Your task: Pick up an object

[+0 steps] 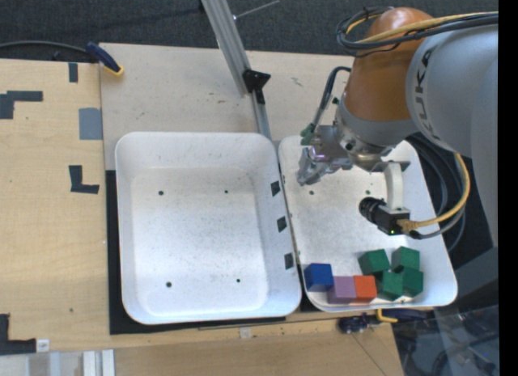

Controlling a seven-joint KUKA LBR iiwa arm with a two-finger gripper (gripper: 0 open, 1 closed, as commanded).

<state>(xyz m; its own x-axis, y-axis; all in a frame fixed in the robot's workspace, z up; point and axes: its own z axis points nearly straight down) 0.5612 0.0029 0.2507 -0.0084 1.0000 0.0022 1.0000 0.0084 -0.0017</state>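
My gripper (310,171) hangs over the far left part of the right bin (340,221), close to the wall shared with the left bin. Nothing shows under it or in it. The objects lie bunched in the right bin's near corner, well away from the gripper. They are a blue cube (319,276), a purple block (345,288), an orange block (365,287) and several green blocks (392,273). The orange band and grey wrist (380,83) loom above the bin's far edge.
The left bin (194,221) holds no objects. A slanted metal pole (231,43) crosses the bench behind the bins. A black fitting with a cable (382,214) hangs off the wrist over the right bin. A blue clamp (105,57) lies at the far left.
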